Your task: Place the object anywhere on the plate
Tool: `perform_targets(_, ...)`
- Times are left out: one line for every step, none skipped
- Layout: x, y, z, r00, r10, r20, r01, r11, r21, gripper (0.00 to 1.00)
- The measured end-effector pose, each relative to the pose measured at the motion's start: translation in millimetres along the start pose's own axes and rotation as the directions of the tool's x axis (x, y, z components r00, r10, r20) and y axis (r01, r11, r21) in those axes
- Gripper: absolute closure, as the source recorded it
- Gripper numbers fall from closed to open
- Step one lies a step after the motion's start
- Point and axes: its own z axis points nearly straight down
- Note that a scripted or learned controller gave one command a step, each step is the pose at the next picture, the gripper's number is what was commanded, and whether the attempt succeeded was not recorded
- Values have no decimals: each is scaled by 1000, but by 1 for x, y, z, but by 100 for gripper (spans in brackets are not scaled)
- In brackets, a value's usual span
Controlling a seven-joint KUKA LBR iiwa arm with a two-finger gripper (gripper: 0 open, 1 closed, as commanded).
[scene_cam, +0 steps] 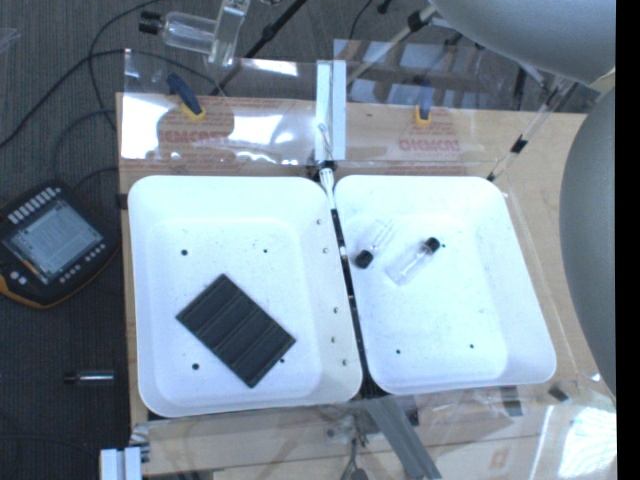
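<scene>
- Two shallow white plastic bins with rounded corners sit side by side on a pale wooden worktop (520, 158); both bin floors are speckled with small dark specks.
- The left bin (150, 218) holds a dark, flat, rectangular plate (236, 329) with lengthwise ribs. It lies turned at a diagonal on the lower middle of the bin floor, with bare floor all round it.
- The right bin (500, 318) holds the task's things: two small clear vials with black caps, lying on their sides in the upper middle of the bin.
- The left vial (374, 240) lies near the wall between the bins, its cap pointing down and left.
- The right vial (410, 260) lies just beside the left one, its cap pointing up and right. The two are close, and whether they touch cannot be told.
- Both vials are well apart from the plate, with the two bins' adjoining walls between them.
- The grey, smooth, rounded body of the arm (520, 8) fills the upper right corner and runs down the right side, above the worktop and beyond the right bin.
- Whether the pincer is released or clenched cannot be told.
- Behind the bins, a clear glossy sheet (250, 133) is held by two blue and yellow clamps, with an upright metal post (331, 108) between them.
- On the dark floor to the left lies a handheld control pendant (52, 243) with a grey screen, and black cables trail near it.
</scene>
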Motion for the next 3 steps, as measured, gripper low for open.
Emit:
perform_targets(-1, 1, -9, 1000, 1, 4, -1, 1000, -2, 100)
perform_targets(-2, 2, -19, 1000, 1, 7, -1, 1000, -5, 100)
perform_targets(-3, 3, -28, 1000, 2, 11, -2, 1000, -7, 100)
